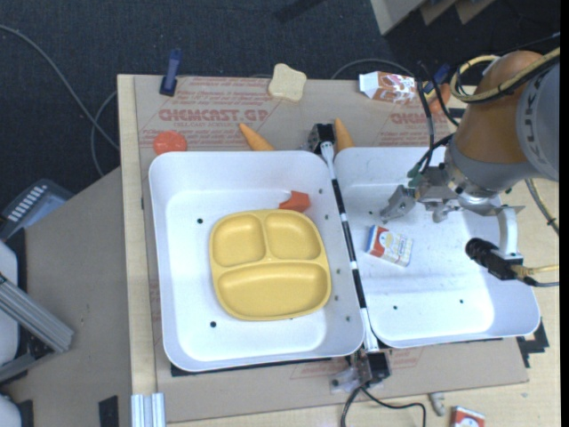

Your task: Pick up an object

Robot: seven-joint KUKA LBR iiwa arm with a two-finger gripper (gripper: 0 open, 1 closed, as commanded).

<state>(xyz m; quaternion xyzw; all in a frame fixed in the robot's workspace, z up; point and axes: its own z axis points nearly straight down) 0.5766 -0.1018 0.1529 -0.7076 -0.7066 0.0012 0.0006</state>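
**Arm hanging over right bin, carton lying loose below**

Looking down from the near edge of your bench, you are seeing a yellow divided plate (268, 264) sitting in the left bin (178, 238), its three compartments facing up. Just beyond the plate, a small orange piece (296, 201) is lying against the bin's far wall.

To the right, across the clamped seam where the two bins are meeting, a small white carton with red and blue print (389, 245) is lying flat on the floor of the right bin (444, 314), toward its left side and nothing is touching it. Above and to the right of it, your gripper (418, 203) is hanging over the far part of that bin, its fingers standing spread apart with nothing between them; the carton is lying near them but clear of them. The grey arm with its orange band (498, 105) is reaching in from the right.

Farther back, on the cardboard sheet behind the bins, a carrot-like orange piece (255, 138), a slice of toy bread (287, 81), a second small carton (388, 85) and a blue clip (170, 71) are lying scattered.
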